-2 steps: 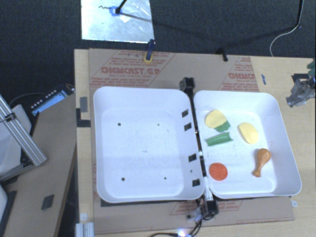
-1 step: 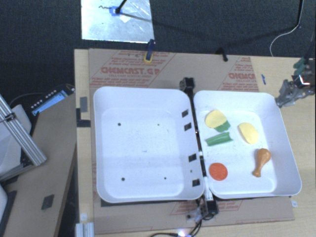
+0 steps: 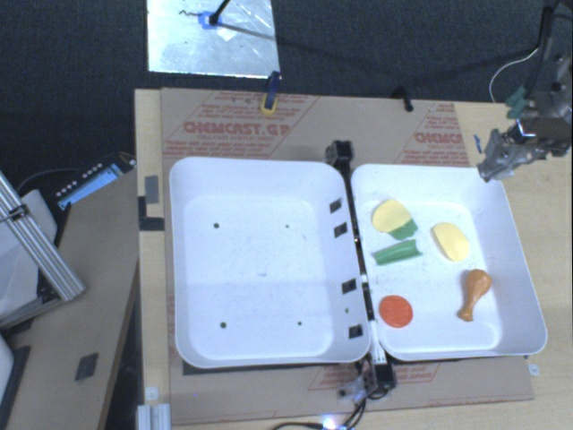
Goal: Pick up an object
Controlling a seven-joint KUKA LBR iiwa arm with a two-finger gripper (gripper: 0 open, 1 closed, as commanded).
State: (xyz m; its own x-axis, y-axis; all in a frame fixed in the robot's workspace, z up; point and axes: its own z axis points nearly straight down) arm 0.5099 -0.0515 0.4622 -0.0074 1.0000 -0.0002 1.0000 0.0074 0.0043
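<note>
Hand (image 3: pixel 498 161) hangs above the far right corner of the right bin (image 3: pixel 524 267), apart from everything in it, and whether it is released or clenched I cannot tell (too small and blurred). Nearest below it lies the yellow piece (image 3: pixel 450 241), well clear of the chicken drumstick (image 3: pixel 474 293), so a straight descent centred on that piece, away from the bin wall, looks the cleanest pick.

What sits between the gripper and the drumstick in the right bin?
In the camera view, the pale yellow piece lies roughly between the gripper and the drumstick; otherwise bare bin floor.
</note>
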